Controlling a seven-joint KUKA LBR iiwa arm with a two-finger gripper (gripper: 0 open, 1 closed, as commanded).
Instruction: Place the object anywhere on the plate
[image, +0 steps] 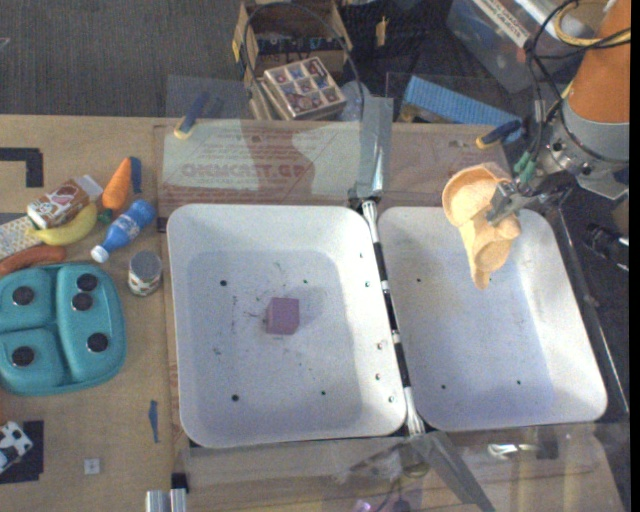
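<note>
Figure: My claw (503, 203) pinched the tan plate (478, 222) by its rim, tilted above the right bin (560, 380); the purple block (282, 316) lay in the left bin (200, 380), awaiting it.

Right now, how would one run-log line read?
gripper: gripping orange plate, tilted over right bin | purple block: left bin

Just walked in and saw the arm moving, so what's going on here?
The robot arm reaches in from the right, its gripper shut on the upper rim of an orange plate, which hangs tilted above the far part of the right bin. A small purple block lies alone in the middle of the left bin. The block is not on the plate yet.
</note>
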